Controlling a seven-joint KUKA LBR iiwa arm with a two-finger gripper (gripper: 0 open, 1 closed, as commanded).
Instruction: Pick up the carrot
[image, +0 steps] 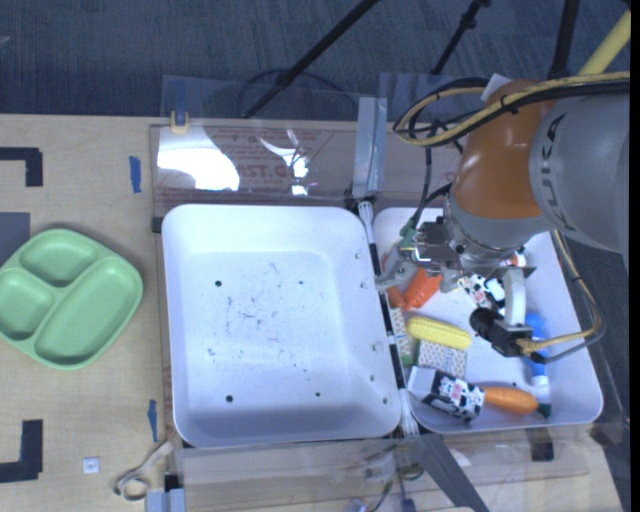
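Toward the near right corner of the right bin (592, 392), you had the carrot (508, 400) lying on its side. It was orange, with its green end pointing right, close to the bin's near wall. Just to its left lay a black-and-white cow-patterned toy (452, 393), so close that you could not tell whether the two touched.

Farther in, a yellow corn cob (438, 332) lay at a slant near the wall that the right bin shares with the left bin (182, 232). Beyond the cob, an orange piece (420, 289) rested by that same wall, and you could not tell what it was.

The gripper (420, 258) hung right above that orange piece, well apart from the carrot. You could not tell whether the gripper was released or clenched, and nothing showed it grasping anything.

The left bin's floor carried faint scuff marks. Out on the worktop (80, 160), left of the left bin, sat a green divided plate (68, 296).

Farthest back, the arm (500, 170) reached in from the right, its orange band above the far part of the right bin.
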